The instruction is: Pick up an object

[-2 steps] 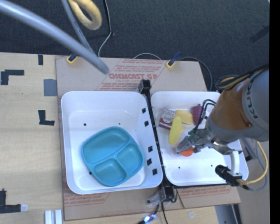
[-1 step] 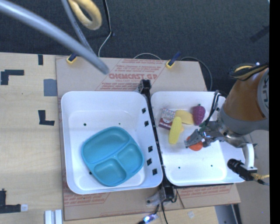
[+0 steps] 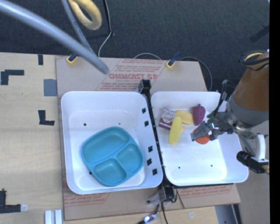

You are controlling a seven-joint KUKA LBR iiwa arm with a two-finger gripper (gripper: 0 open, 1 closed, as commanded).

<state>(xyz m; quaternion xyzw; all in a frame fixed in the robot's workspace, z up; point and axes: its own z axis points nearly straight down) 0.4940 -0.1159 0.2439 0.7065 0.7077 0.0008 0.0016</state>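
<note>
A: Start at the left of the frame. What lies there?

B: The pale wooden counter (image 3: 26, 144) with dark angular marks on it, then a brown cardboard sheet (image 3: 131, 74) under both bins. Red print runs along its upper middle; it looks like "CHEMCAST GP", though the letters are small and I would not swear to each one. Fainter red print shows along the sheet's lower edge, too small to read.

A: And the left bin?

B: The left bin (image 3: 105, 105) is shallow and white. A blue divided plate (image 3: 113, 155) with three compartments lies in its lower middle, tilted a little.

A: Moving right?

B: The right bin (image 3: 192, 173) touches the left one along a dark seam. In its upper left part sits a small packet (image 3: 166, 117) with red and white printing I cannot read. Just right of it lies a long yellow piece (image 3: 175, 130), slanted, touching a second yellow piece (image 3: 185, 117) above it. A purple object (image 3: 199, 113) stands just beside that.

A: Where is the claw?

B: The claw (image 3: 202, 132) reaches in from the right, low over the bin's right middle, at the end of the grey arm (image 3: 251, 94). An orange object (image 3: 202, 140) sits directly at its tips, partly covered by them. I cannot tell whether the claw is spread or pinching it.

A: Anything at the top?

B: A grey bar (image 3: 52, 30) crosses the upper left corner, with a yellowish loop (image 3: 87, 13) beside it.
</note>
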